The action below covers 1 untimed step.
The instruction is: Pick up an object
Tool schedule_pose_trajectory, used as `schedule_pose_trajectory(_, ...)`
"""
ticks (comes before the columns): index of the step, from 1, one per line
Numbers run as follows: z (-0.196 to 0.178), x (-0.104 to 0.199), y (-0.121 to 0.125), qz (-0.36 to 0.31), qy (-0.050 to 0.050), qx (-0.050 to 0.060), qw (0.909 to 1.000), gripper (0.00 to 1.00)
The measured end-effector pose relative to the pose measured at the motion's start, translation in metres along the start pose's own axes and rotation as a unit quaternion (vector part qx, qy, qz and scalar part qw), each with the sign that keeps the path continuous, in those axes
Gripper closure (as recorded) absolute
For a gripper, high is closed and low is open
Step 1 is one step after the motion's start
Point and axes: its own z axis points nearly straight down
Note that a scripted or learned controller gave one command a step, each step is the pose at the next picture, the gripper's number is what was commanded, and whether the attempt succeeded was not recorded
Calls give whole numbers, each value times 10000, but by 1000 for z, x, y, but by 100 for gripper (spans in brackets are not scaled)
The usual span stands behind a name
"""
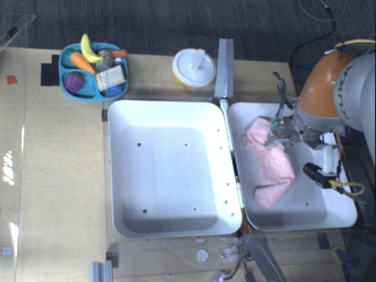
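Right bin: pink cloth under hand

The grey arm reaches in from the right — orange band above the wrist, bent downward — its claw held low, pointing left.

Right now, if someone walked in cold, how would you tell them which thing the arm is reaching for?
Start at the two white bins side by side and take the right-hand bin, the one under the grey and orange arm. Lying in it is a pink cloth, crumpled and stretched from the gripper toward the bin's near edge. It is the one soft, pink thing in either bin.
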Motion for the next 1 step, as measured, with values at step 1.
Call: schedule_pose_trajectory(1, -82, 40, 67, -1396, 11, 76, 9902, 100)
